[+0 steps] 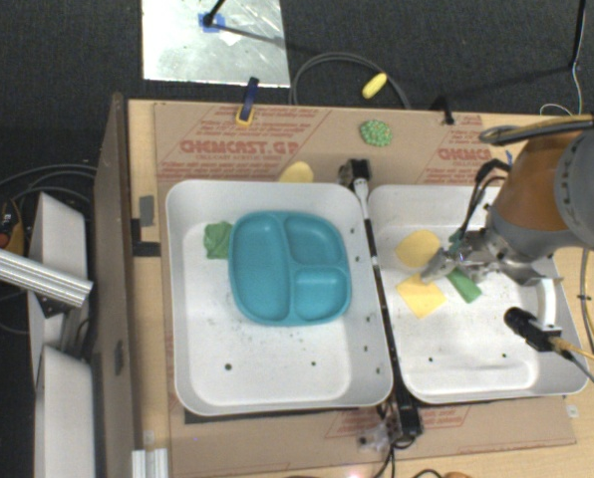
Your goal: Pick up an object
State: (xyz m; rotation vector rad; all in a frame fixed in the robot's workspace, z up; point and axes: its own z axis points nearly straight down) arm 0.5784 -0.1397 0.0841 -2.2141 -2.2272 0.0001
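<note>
The two-finger gripper (452, 265) is low in the right white bin (476, 376). If it is open or closed, I cannot tell. A green block (465, 287) lies just beside it, between two flat yellow pieces (418, 248) (420, 297).

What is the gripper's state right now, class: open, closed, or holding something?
Gripper: low in the right bin, among two yellow pieces and a green piece; open, closed or holding cannot be told.
</note>
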